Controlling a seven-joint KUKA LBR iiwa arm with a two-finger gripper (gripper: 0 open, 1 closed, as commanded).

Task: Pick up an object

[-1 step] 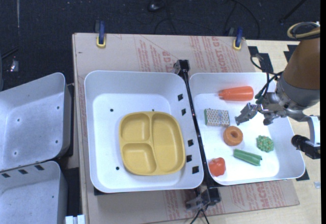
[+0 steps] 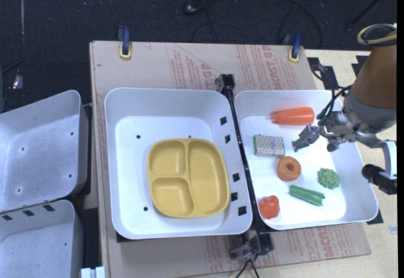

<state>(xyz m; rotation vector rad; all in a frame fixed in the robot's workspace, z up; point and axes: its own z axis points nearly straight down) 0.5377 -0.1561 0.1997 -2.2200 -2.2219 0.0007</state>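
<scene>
The end effector [image 2: 310,138] is hanging over the right bin [image 2: 360,204], reaching in from three o'clock, its dark fingers spread apart and gripping nothing. No single target is given, so any of the right bin's pieces could serve.

The nearest ones are crowding together. The orange carrot [image 2: 293,116] is lying at about eleven o'clock from the fingertips, the speckled sponge block [image 2: 269,145] at nine o'clock, and the orange doughnut [image 2: 289,169] at seven o'clock. Because the fingertips are sitting between these three, a descent here is probably risking a close on bare bin floor, or a nudge that is pushing one piece aside instead of catching it.

The carrot is looking smooth and rounded, so it may be rolling out of a pinch taken across its length. The doughnut is lying flat and low, offering little to clamp. The sponge block is looking squarish and the easiest to trap.

Farther off, the green broccoli [image 2: 327,177], the green bean [image 2: 307,195] and the red pepper [image 2: 269,206] are resting toward five to seven o'clock. The yellow divided plate [image 2: 187,177] is sitting in the left bin [image 2: 123,144].
</scene>
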